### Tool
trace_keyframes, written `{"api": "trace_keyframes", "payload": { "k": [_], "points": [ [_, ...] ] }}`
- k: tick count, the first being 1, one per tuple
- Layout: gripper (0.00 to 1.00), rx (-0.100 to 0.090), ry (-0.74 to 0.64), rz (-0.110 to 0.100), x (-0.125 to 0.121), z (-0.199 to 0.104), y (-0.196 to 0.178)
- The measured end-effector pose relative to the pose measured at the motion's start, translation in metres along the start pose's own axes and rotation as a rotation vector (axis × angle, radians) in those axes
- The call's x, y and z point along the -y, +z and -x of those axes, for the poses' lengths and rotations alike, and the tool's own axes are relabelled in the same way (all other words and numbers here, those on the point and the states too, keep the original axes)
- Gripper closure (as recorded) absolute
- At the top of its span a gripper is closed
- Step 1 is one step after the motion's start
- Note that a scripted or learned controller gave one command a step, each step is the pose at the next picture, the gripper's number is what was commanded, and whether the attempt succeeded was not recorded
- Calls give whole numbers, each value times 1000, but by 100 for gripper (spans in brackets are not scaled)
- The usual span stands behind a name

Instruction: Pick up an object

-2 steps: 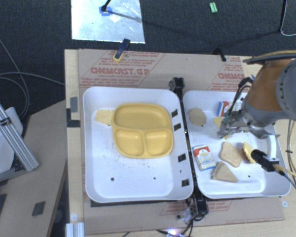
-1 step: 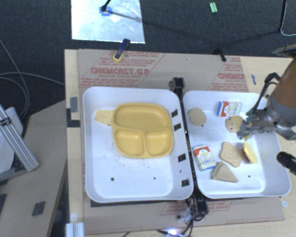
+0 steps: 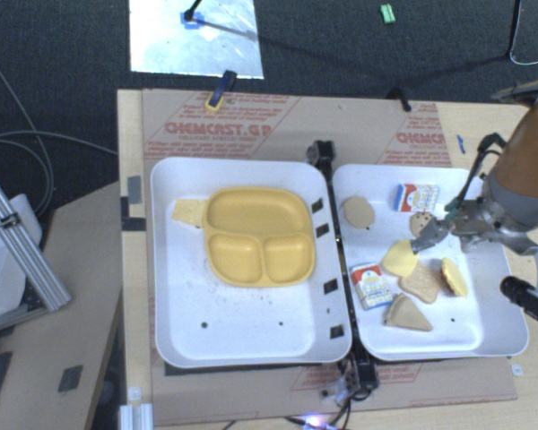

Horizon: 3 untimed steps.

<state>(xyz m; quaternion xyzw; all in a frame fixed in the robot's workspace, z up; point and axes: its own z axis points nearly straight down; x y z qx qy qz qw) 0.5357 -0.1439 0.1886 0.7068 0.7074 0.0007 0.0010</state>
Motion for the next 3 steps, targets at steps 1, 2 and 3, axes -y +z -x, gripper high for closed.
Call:
{"api": "trace_keyframes", "payload": {
  "k": [1, 2, 3],
  "points": [
    [0, 0, 5, -1, 10, 44, 108],
    [100, 2, 0, 7, 6, 42, 90],
    [100, 0, -10, 4, -63, -34, 97]
  ]
}}
